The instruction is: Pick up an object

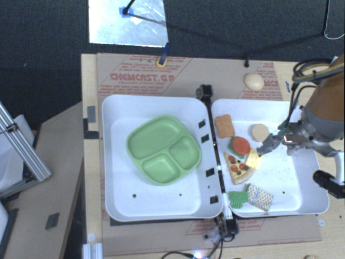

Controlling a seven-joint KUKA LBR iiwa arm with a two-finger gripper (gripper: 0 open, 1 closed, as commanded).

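Reaching in over the right bin [302,198], the gripper [268,144] hangs low with its dark tip just beside the yellow cheese wedge [253,158]. I cannot tell whether it is pinched or let go, and nothing shows in its grip. The toy food lies in the left part of the right bin. A red tomato [240,145] sits touching the cheese wedge. A pizza slice [238,169] lies just below the tomato. A brown toast piece [225,126] is near the bin's top left corner. A pale round cookie [260,131] is just above the gripper tip. A green leafy toy [237,197] and a patterned packet [260,198] lie near the bin's bottom edge. A green divided plate [163,150] sits in the left bin [116,198], next to the right bin.
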